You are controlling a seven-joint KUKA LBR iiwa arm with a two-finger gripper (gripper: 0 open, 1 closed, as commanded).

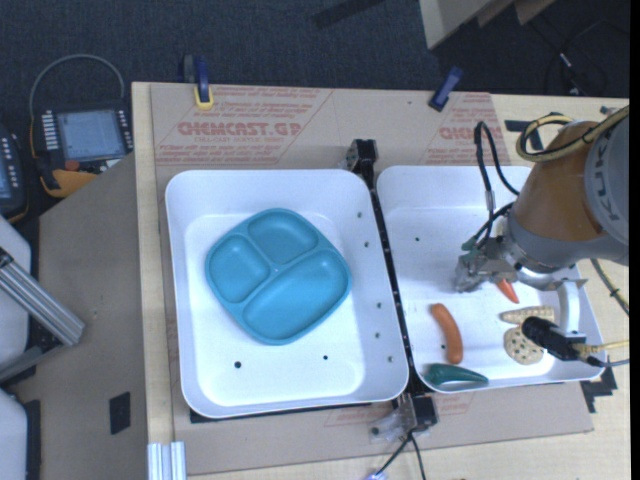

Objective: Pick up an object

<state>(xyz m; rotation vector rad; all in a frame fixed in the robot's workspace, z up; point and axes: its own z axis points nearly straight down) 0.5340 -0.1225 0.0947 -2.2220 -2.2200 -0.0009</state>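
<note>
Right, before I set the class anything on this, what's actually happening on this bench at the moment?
A grey and orange robot arm reaches from the right into the right bin, its hand low over the bin floor. Close by lie an orange sausage-shaped piece, a small red-orange piece, a round cracker-like piece and a teal piece. Nothing visibly sits in the hand. The left bin holds a blue divided plate.

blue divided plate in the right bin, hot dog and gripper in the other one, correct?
Not quite: the camera view shows the plate in the left bin, not the right. The hot dog and the gripper are in the other bin, the right one.
</note>
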